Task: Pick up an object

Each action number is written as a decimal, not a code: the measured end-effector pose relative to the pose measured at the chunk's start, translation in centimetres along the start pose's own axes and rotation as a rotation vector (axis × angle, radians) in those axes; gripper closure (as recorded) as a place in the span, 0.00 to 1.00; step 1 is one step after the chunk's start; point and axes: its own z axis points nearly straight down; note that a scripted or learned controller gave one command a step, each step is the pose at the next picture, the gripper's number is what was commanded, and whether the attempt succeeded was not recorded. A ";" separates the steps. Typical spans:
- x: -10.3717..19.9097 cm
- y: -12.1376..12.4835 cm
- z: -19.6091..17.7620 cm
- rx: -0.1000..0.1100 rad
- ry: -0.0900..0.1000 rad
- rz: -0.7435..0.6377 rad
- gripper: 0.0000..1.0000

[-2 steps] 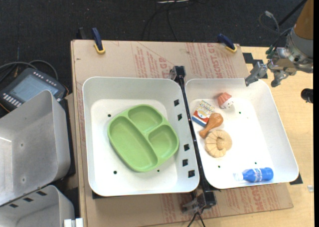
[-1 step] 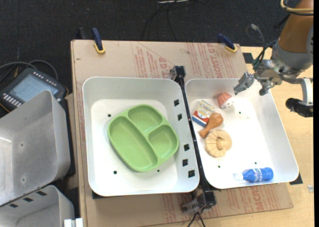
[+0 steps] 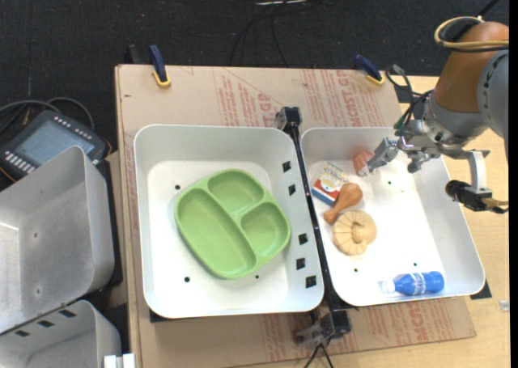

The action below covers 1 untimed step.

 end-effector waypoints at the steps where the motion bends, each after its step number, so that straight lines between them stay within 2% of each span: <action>1: 0.1 0.0 4.8 -0.001 0.000 -0.001 0.00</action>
